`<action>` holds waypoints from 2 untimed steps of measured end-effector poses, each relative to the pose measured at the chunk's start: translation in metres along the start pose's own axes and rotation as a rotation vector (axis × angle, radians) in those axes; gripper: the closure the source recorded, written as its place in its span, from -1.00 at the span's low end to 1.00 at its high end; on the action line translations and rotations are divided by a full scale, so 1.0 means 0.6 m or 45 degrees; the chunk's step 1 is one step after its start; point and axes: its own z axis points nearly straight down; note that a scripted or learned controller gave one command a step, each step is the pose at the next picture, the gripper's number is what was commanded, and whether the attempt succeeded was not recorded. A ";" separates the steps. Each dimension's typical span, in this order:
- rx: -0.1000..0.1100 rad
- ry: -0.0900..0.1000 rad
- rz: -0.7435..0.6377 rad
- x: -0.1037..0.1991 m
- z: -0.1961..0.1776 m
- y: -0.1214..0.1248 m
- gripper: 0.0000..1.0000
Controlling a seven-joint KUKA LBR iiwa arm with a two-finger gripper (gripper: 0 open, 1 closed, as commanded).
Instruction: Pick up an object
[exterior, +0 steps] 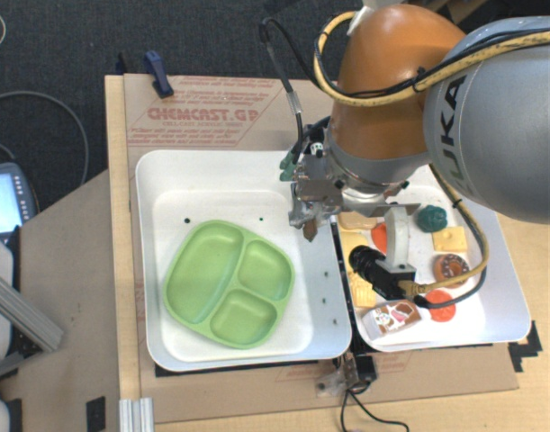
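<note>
Closest to the lens is the grey arm with the orange band (401, 52), looming big across the upper right and covering the top of the right-hand shallow white bin (513, 309). Below it, the two-finger gripper (308, 212) hangs right over the seam where the two bins meet, toward their far side, and whether it is released or clenched I cannot tell from up here. The pickable pieces crowd that right bin: an orange-red piece (380, 236) sits just beside the wrist, with a flat yellow piece (361, 288) nearer the front by the dividing wall. Out toward the right we have a teal lumpy toy (431, 216), a pale yellow square block (451, 239) just beside it, and a round brown patterned piece (451, 265) right below that block. Along the front edge lies a flat red-orange disc (443, 306), and a small white-and-red printed packet (394, 316) is near it, closer to the corner. Over in the left-hand shallow white bin (157, 187), a light green plastic plate with three compartments (229, 282) lies flat, taking up most of the floor, well apart from the gripper. Both bins rest on a brown cardboard sheet with red lettering (202, 115), and a small blue clip (157, 73) sits at its far left edge.
</note>
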 end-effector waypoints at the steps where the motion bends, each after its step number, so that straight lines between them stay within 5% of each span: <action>1: -0.027 0.010 -0.010 0.010 -0.144 -0.052 1.00; 2: -0.003 0.003 -0.012 0.077 -0.023 -0.061 1.00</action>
